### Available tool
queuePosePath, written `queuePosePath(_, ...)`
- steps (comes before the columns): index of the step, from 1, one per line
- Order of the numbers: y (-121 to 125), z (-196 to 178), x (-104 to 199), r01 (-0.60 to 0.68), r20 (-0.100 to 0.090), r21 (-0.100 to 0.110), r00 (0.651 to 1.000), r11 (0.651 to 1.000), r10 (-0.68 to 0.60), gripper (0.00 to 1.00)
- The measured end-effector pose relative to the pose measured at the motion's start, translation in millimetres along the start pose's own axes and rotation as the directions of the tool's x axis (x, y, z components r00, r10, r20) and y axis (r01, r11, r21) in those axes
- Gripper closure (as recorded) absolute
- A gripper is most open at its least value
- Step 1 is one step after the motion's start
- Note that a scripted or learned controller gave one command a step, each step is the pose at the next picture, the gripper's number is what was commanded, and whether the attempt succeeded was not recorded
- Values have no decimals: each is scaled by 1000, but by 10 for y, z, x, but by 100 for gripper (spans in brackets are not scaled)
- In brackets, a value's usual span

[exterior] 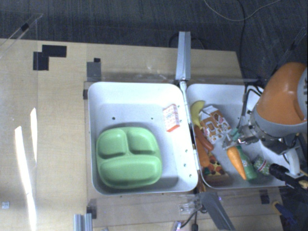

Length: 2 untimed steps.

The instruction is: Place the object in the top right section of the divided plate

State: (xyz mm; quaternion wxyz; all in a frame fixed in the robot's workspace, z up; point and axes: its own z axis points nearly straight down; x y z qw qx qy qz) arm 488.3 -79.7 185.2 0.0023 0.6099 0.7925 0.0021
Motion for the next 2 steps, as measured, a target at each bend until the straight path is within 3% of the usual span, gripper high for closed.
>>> queuePosePath(1,755,-416,370,-84,0,2,996,996,84,100)
queuePosePath(2,1090,12,1606,-272,-1,4,962,962,272,100)
